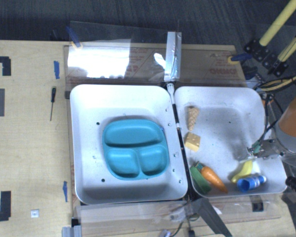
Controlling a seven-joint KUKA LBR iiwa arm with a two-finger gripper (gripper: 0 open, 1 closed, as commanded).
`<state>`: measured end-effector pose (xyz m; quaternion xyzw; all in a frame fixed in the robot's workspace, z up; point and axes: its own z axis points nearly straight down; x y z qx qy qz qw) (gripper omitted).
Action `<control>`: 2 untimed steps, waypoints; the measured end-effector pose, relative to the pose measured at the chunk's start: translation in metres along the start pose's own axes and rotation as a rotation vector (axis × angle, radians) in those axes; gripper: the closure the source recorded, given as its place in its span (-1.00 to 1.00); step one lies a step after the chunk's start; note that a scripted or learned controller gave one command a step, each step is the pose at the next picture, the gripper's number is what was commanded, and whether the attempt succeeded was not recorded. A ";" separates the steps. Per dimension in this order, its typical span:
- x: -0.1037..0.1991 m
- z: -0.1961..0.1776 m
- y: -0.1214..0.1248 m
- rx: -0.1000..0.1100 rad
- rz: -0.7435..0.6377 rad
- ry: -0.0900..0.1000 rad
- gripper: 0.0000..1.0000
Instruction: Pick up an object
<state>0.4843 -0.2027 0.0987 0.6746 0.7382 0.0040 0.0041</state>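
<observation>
A: What is seen on the desk (24, 157)?

B: Two shallow white bins are set side by side. In the left bin (84, 102) a blue divided tray (135, 147) is laid flat near the middle. The right bin (222, 102) is where the small objects are found.

A: Which objects are meant?

B: A tan waffle cone piece (192, 115) is placed close to the bin's left wall, and a pale yellow cheese block (192, 141) is seen just below it, apart from it. Nearer the front wall a toy carrot (212, 177) is laid at a slant, with a green piece (200, 181) touching its left side. Towards the front right corner a yellow toy (244, 169) is found, and a blue and white bottle (250, 182) is laid on its side just in front of it, touching it.

A: And the arm?

B: The arm (291, 127) is brought in from the right edge, its orange band being visible there. The claw (259, 149) is seen over the right bin's right side, just above the yellow toy. Whether the claw is apart or together cannot be told, as it is too small and blurred. No object is seen to be lifted off the bin floor.
</observation>
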 end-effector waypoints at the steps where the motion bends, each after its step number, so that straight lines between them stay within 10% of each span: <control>1: 0.021 -0.043 -0.001 0.006 -0.060 0.000 1.00; 2: 0.053 -0.123 0.009 0.004 -0.007 -0.001 1.00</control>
